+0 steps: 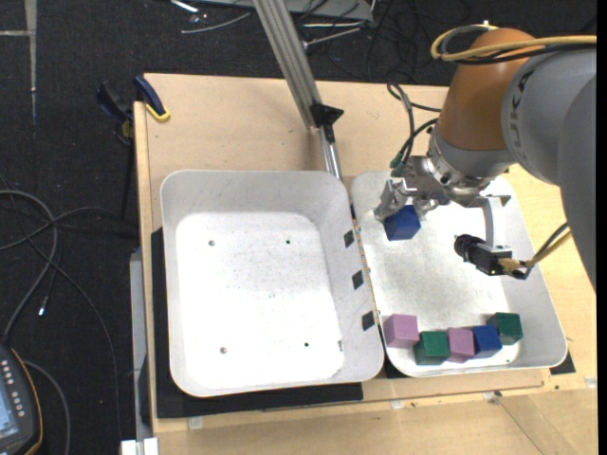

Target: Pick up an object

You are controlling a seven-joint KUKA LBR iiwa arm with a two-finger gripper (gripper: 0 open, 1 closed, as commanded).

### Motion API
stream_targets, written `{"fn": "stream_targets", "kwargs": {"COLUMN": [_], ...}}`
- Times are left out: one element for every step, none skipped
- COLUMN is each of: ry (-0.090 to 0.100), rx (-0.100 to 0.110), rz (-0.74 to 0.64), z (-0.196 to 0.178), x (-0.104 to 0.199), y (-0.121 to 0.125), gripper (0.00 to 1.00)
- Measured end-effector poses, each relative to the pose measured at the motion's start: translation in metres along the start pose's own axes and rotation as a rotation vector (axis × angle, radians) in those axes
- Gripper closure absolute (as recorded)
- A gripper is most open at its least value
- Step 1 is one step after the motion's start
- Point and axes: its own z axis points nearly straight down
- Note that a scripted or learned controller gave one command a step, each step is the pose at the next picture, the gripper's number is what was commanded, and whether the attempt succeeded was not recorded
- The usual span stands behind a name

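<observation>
Tool (402,205) over the right bin (537,303), upper-left part, fingers clenched on a blue cube (403,224) that looks lifted off the floor. Judgement: raise straight and slowly, keep squeeze constant, stay clear of the bin wall; other cubes sit well apart along the near edge

Blue block (402,224); pink (401,329), green (432,346) blocks; speckled white bins (185,197); orange-banded arm (488,83)

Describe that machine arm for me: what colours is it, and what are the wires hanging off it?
The arm is rounded and grey, with a glossy orange band above the wrist. Below that sits a silvery metal claw. A yellow cable loops over the orange part, thin dark cables run down beside it, and a small black fitting hangs from a grey bracket.
</observation>
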Motion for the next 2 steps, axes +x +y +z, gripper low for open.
{"fn": "stream_targets", "kwargs": {"ry": [-0.002, -0.002], "rx": [0.003, 0.010], "rz": [0.003, 0.002], "z": [-0.010, 0.006], "x": [0.036, 0.094], "y": [0.045, 0.041], "gripper": [1.00, 1.00]}}
